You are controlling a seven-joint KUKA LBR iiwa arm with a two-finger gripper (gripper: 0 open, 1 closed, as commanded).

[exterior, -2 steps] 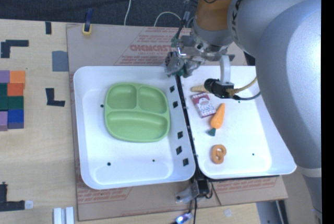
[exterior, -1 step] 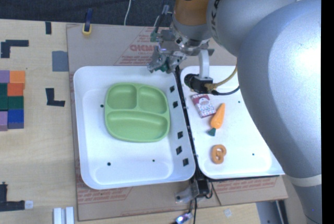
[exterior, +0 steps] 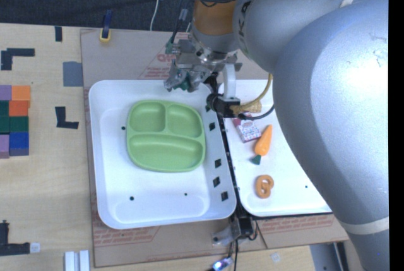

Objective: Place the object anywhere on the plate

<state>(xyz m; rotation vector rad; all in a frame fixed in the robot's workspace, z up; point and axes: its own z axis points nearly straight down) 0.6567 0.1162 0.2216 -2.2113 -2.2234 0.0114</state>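
A green divided plate [exterior: 166,136] lies in the left white bin [exterior: 107,200], toward its upper half. My gripper [exterior: 184,79] hangs over the far rim of that bin, just beyond the plate's top right edge. Something small and greenish shows at its tip, too blurred to identify. The right bin [exterior: 290,200] holds an orange carrot [exterior: 262,140], a brown pretzel [exterior: 264,186] and a pink-and-white packet [exterior: 248,131]. The arm hides a large part of the right bin.
A yellowish item [exterior: 255,103] lies near the top of the right bin, partly under cables. Coloured blocks [exterior: 15,122] are stacked at the bench's left edge. A yellow clamp [exterior: 105,33] sits at the cardboard's far corner.
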